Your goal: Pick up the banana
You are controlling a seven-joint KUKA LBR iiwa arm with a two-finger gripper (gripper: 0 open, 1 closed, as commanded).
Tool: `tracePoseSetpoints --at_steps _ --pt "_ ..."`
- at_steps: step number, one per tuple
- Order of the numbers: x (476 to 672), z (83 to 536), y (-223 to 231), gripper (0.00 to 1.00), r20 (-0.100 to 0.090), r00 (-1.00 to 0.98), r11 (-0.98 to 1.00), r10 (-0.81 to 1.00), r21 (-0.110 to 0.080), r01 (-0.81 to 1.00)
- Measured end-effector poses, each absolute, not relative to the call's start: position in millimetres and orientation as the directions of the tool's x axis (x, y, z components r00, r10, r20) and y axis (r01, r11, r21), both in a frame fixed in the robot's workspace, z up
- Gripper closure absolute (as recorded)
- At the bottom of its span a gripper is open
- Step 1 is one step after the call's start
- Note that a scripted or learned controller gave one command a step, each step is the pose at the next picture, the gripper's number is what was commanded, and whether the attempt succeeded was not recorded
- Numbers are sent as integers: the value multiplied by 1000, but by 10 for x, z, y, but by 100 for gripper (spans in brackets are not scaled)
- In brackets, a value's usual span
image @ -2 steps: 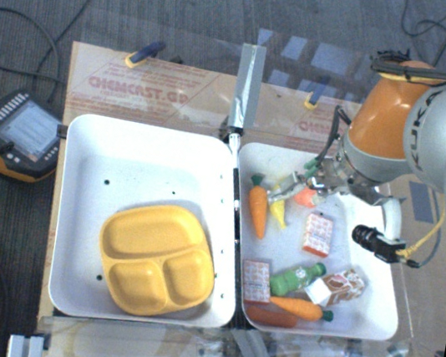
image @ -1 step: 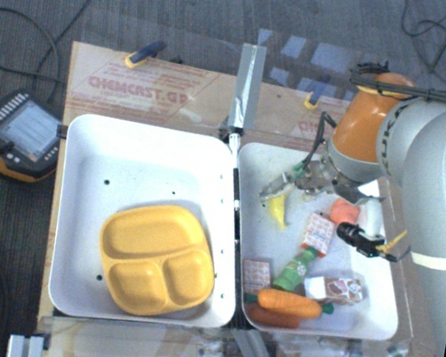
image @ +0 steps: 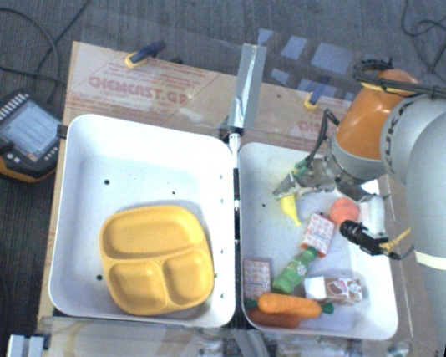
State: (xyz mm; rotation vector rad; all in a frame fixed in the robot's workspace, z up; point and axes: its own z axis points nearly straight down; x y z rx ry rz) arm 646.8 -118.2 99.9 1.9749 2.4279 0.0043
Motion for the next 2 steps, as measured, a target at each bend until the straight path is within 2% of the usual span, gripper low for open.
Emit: tracePoseSetpoints --at_steps 1,2 --pt "6682 1835 -299 100 -1 -122 122 993 -1 993" --pt "6680 1834 -738 100 -4 -125 125 992 -2 992"
